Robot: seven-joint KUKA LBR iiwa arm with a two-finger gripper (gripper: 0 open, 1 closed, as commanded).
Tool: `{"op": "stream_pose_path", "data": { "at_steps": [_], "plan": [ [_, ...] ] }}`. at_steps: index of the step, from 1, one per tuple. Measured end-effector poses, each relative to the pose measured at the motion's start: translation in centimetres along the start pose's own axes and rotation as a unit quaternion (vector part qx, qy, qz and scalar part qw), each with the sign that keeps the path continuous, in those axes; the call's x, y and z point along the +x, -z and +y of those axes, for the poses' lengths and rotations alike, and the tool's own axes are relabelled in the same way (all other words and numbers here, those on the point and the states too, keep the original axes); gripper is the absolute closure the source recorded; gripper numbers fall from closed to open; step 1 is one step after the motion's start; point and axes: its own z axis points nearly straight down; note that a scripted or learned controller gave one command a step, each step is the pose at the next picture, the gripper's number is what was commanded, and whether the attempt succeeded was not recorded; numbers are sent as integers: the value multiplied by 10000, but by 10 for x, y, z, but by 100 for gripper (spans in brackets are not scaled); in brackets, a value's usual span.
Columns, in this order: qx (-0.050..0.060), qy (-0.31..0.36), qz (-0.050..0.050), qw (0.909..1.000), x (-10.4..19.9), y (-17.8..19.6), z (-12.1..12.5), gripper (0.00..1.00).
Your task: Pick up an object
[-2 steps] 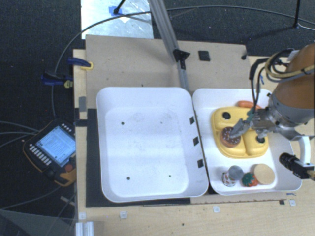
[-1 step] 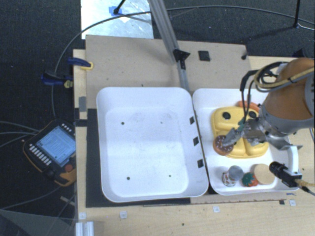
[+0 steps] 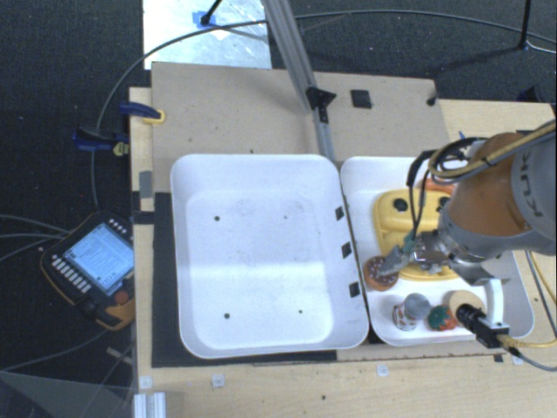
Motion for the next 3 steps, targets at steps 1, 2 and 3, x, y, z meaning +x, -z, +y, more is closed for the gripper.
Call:
{"op": "stream_pose_path", "data": {
  "at_steps": [1, 2, 3],
  "plan": [
    [-71, -19, -25, 10000, -3, -17, 3, 0],
    [22, -1, 24, 10000, -1, -11, 0, 100],
    [-56, 21, -8, 10000, 7, 49, 5, 100]
  ]
}}
